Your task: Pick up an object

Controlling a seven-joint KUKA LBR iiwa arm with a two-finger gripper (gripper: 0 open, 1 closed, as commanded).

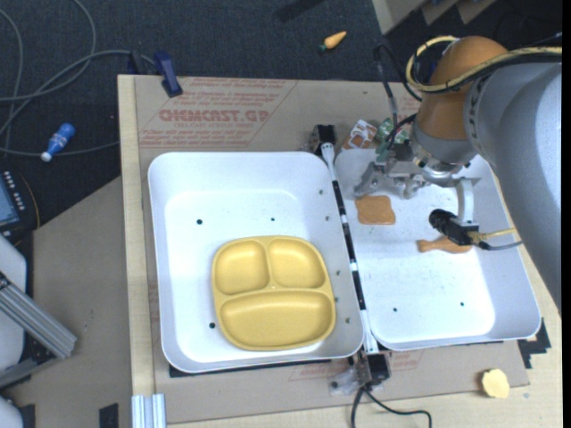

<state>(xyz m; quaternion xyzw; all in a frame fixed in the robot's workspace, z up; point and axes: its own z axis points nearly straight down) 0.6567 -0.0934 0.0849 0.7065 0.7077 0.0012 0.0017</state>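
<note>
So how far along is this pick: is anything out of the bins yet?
Done: nothing visibly. The tan square lies flat on the floor of the right bin, with the orange piece nearby, and the yellow plate is in the left bin. In hand: the gripper sits low at the tan square's far edge. Left: grasp and lift.

Bright, flat overhead light, picture a bit soft overall.
Both white bins [178,194] look nearly blown out, the yellow plate [272,292] drops a thin shadow toward 6 o'clock, and the arm [526,123] at 3 o'clock is fuzzy.
</note>
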